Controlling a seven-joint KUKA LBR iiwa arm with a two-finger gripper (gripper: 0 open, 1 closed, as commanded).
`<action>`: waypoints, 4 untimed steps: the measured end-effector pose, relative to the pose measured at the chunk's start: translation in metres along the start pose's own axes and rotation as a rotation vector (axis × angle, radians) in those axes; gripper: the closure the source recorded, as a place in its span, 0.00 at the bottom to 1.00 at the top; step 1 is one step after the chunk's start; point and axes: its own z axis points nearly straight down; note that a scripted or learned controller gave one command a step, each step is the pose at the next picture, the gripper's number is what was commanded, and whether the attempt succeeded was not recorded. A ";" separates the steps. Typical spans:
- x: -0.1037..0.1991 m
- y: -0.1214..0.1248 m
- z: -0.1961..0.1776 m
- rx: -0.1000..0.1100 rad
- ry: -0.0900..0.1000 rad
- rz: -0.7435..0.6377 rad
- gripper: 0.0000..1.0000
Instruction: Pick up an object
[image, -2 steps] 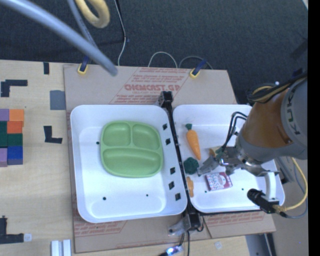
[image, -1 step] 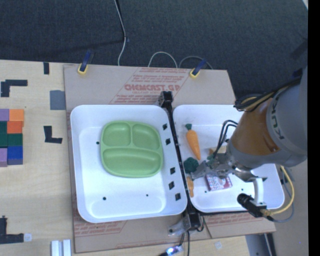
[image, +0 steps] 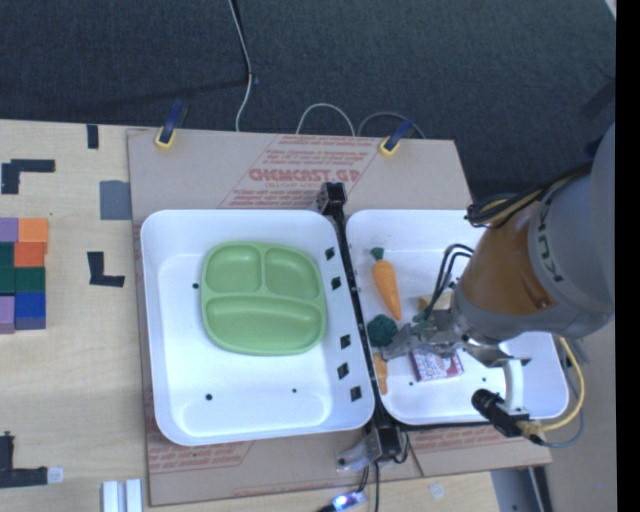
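The gripper (image: 412, 340) hangs low over the right bin (image: 540, 400), near that bin's left wall, with the grey arm and its orange band (image: 505, 270) reaching in from the right edge. Whether it is spread or pressed together cannot be told from here. A dark green toy (image: 381, 328) lies just beside it, toward the left wall. A toy carrot (image: 386, 282) lies further toward the bin's far edge. A small printed packet (image: 437, 364) lies just under the wrist. The left bin (image: 170, 400) carries a green divided plate (image: 265, 298) near its middle.
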 end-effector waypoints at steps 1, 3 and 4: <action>0.000 0.003 -0.012 -0.007 -0.001 -0.002 1.00; -0.001 0.005 -0.132 -0.001 0.005 -0.005 1.00; -0.001 0.006 -0.149 0.003 0.005 -0.004 1.00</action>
